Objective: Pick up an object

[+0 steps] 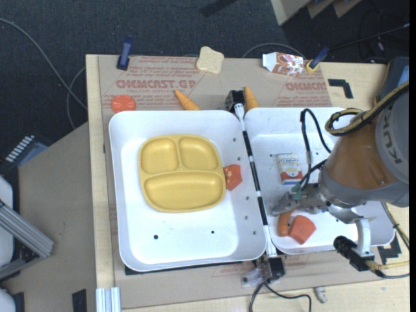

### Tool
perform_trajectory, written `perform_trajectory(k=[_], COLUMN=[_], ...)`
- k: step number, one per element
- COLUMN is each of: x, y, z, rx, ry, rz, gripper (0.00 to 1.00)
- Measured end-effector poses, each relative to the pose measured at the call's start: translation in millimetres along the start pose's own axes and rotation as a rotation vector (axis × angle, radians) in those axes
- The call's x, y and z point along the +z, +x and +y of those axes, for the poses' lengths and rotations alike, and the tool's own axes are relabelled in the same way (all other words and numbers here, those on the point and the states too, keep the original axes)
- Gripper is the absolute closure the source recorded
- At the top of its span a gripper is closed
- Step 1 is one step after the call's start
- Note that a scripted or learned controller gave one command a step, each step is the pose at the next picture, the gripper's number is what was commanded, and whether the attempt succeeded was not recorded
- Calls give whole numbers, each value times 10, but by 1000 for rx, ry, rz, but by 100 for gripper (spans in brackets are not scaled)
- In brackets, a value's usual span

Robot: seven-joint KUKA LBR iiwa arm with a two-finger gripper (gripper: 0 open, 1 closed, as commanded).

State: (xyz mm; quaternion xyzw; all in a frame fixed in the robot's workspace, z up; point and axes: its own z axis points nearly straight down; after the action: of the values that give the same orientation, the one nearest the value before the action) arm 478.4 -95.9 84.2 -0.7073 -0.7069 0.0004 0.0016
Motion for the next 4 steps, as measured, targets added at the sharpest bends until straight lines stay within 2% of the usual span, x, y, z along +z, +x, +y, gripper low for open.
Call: perform_trajectory(k=[1,2,3,4], x=[-1,-150,-5,-106], y=[38,12,41,42], z=[3,756,968,971], rx=[0,-2,-2,-2], ry=[-1,-4,-5,-7], rz=[0,-2,-3,-4], gripper=[0,0,0,100])
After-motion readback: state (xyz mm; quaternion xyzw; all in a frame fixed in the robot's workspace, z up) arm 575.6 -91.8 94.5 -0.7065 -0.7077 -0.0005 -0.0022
